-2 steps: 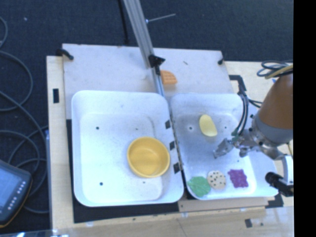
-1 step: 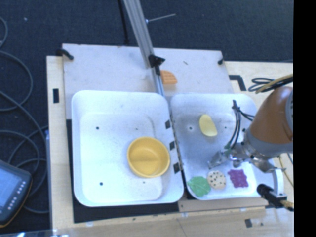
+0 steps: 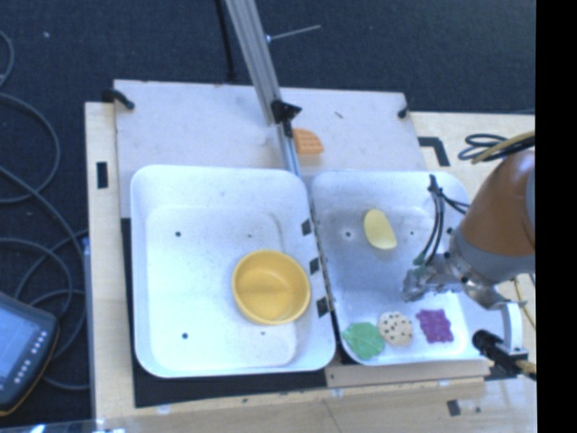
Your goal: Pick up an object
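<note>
We judge this the approach step: the end effector (image 3: 416,282) hovers low in the right bin (image 3: 347,269), its grip state impossible to tell, and must next descend onto the purple piece (image 3: 435,325) at lower right.

The arm (image 3: 503,207) reaches in from the right edge of the camera view, its broad orange band uppermost and the grey wrist section just below it, angled down and to the left. Dark cables run along the arm's left side down toward the wrist. The end effector (image 3: 420,282) sits low at the end of the wrist, a metallic grey cluster pointing downward; its details are too blurred to make out.
</note>
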